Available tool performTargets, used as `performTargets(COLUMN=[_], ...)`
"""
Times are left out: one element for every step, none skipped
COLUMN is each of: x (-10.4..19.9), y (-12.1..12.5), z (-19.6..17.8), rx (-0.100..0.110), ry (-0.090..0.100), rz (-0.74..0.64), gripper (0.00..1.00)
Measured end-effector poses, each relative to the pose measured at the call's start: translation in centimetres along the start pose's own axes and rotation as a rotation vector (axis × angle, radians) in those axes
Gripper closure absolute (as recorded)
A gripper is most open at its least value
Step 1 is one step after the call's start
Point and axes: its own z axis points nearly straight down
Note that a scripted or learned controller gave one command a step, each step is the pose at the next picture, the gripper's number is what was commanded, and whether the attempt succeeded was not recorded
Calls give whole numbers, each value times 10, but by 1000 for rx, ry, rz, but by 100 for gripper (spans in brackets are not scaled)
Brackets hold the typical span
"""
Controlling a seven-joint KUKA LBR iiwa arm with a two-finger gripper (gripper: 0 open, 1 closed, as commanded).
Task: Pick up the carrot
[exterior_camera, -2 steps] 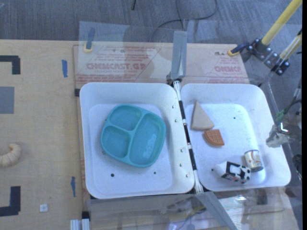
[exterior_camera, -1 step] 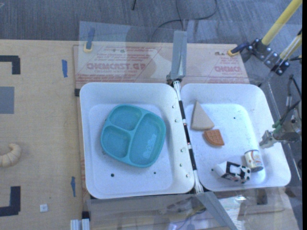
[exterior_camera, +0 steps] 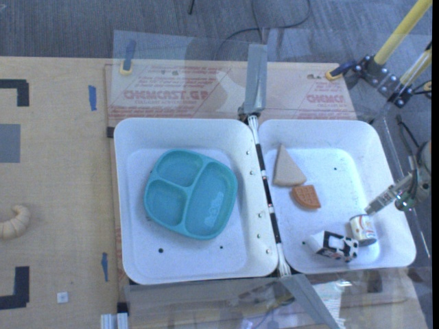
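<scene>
Carrot in the right bin, jaws unreadable from here.

I see a small orange piece in the right bin (exterior_camera: 394, 146), probably the carrot (exterior_camera: 305, 197), though it looks flat and ridged at this resolution. It lies near the bin's middle, just below a tan wedge (exterior_camera: 287, 168), close to it. A cow toy (exterior_camera: 339, 247) and a small cup (exterior_camera: 363, 228) sit near the bin's front right corner. The left bin (exterior_camera: 130, 142) holds a teal plate (exterior_camera: 191, 193). I cannot tell how the jaws stand.

left bin (exterior_camera: 130, 204): teal plate (exterior_camera: 191, 193) | right bin (exterior_camera: 384, 184): tan wedge (exterior_camera: 287, 168), orange waffle piece (exterior_camera: 306, 197), cow toy (exterior_camera: 338, 246)
</scene>
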Motion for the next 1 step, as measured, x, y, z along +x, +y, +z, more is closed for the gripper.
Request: performTargets(x=[-4], y=[-3], z=[3], rx=[0], ry=[0], rz=[-343], gripper=[100])
